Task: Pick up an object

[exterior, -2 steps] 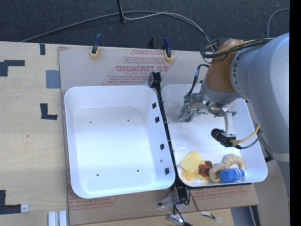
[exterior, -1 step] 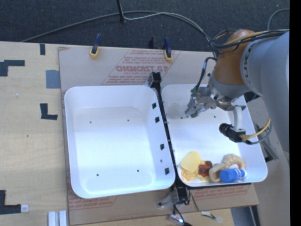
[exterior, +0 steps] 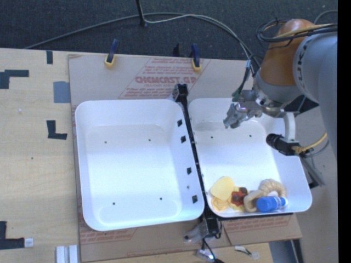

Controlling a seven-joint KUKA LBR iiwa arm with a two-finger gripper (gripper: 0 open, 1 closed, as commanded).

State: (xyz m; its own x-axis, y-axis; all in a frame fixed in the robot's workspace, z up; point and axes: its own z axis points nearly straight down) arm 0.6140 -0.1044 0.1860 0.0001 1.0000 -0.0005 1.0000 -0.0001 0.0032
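Far left you've got the wooden bench top (exterior: 27, 147) with dark tape marks on it, then a cardboard sheet (exterior: 159, 78) with red print lying under both bins, held at its back edge by two clamps, a yellow-tipped one (exterior: 111, 55) and a blue one (exterior: 194, 56). The left bin (exterior: 88, 163) sits on the cardboard, shallow and white. A black divider strip with clips (exterior: 189, 147) runs between the two bins, touching both rims. The right bin (exterior: 219, 147) holds all the objects, bunched along its near edge: a pale yellow piece (exterior: 222, 189) at the left of the pile, a small red and dark item (exterior: 238, 196) just beside it, a tan ring-shaped thing (exterior: 270, 188) behind, and a blue object (exterior: 267, 204) lying at the right end, touching the tan one. Your gripper (exterior: 235, 116) hangs over the back part of the right bin, well apart from that pile, tilted in from the right. You can't tell from this angle how far its tips are spread; nothing shows between them. Behind it is the orange band (exterior: 282, 53) and the grey arm (exterior: 323, 70) on the right, with cables looping off it.
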